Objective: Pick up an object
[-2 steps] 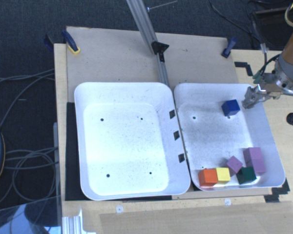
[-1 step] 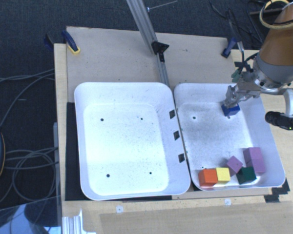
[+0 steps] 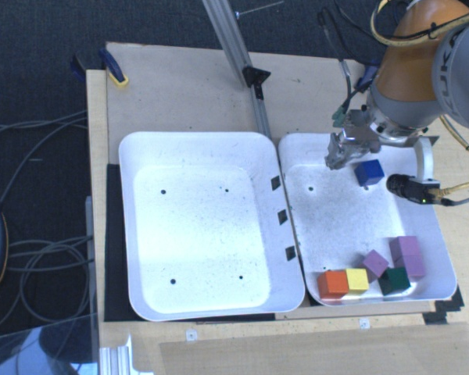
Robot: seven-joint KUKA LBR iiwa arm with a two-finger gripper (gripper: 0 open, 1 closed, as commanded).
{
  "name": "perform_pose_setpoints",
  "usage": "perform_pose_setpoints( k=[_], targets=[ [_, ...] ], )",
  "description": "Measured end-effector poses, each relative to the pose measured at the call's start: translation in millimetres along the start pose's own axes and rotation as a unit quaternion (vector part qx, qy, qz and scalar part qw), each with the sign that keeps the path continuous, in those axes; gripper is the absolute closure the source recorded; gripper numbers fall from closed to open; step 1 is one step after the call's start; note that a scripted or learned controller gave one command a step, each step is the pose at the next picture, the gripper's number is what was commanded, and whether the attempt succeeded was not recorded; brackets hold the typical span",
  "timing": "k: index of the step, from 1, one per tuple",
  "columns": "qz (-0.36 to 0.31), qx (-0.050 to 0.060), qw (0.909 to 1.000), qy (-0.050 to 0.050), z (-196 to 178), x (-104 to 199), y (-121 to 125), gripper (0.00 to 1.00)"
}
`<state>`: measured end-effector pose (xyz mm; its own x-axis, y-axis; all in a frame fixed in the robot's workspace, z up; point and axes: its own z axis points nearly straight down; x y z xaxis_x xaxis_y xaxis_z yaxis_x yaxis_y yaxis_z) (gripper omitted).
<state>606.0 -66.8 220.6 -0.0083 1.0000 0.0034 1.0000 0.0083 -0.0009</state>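
The grey arm (image 3: pixel 422 61) with its orange band reaches in from the right and bends down over the far end of the right bin (image 3: pixel 328 233), wrist pointing at the bin floor. The pincer (image 3: pixel 338 156) hangs low there, near the bin's far left corner.

The worktop (image 3: pixel 180 92) is pale brown board carrying two shallow white bins side by side; the left bin (image 3: pixel 195 225) shows a speckled floor with a few dark dots. A slanted metal bar (image 3: pixel 234 45) crosses the worktop toward the gap between the bins. Dark carpet and loose cables (image 3: pixel 31 241) lie around the worktop.

Whether the pincer is wide or narrow cannot be told; its tips blur into one grey mass. A blue block (image 3: pixel 369 171) lies just beside it, to its right, on the bin floor; contact is unclear. At the near end of the right bin sit an orange block (image 3: pixel 334 283), a yellow block (image 3: pixel 357 279), a green block (image 3: pixel 393 280) and two purple blocks (image 3: pixel 409 255), clustered close together.
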Motion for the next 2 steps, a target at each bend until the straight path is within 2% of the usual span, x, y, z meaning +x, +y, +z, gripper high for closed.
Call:
perform_pose_setpoints(
  k=[2],
  targets=[
    [0.0, -0.002, 1.0, 0.0, -25, 109, 21, 1.0]
  ],
)
